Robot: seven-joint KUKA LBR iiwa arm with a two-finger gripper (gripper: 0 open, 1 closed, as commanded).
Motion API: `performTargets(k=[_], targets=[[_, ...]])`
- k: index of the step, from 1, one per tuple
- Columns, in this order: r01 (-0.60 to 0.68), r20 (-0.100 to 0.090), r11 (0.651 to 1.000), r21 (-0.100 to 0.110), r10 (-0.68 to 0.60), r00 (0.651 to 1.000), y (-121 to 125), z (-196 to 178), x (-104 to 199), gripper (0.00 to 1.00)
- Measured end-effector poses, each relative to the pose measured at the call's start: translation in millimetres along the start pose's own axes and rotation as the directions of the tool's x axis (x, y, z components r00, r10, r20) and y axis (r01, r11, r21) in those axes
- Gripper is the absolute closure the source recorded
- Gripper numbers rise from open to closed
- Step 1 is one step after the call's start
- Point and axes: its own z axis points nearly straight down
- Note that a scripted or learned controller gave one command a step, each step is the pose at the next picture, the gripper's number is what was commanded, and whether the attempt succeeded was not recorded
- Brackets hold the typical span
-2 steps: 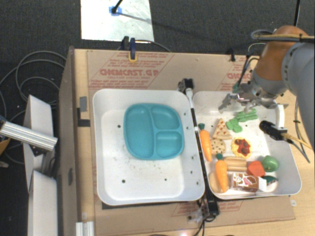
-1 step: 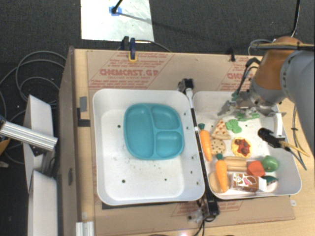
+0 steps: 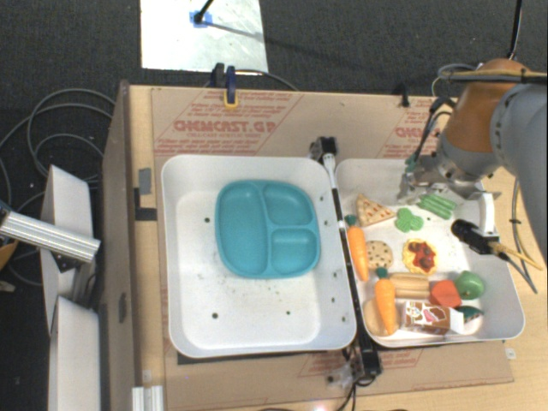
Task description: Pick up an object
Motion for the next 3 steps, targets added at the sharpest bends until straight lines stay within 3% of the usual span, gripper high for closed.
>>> performTargets(k=[1, 2, 3], targets=[[-0.009, 0.003, 1.0, 0.014, 0.009, 1.0, -35, -46, -63, 1.0], [-0.003, -0.001, 1.0, 0.015, 0.003, 1.0, -34, -43, -58, 0.0], [0.002, 0.001, 1.0, 0.01, -0.002, 1.0, 7, 17, -41, 0.0]])
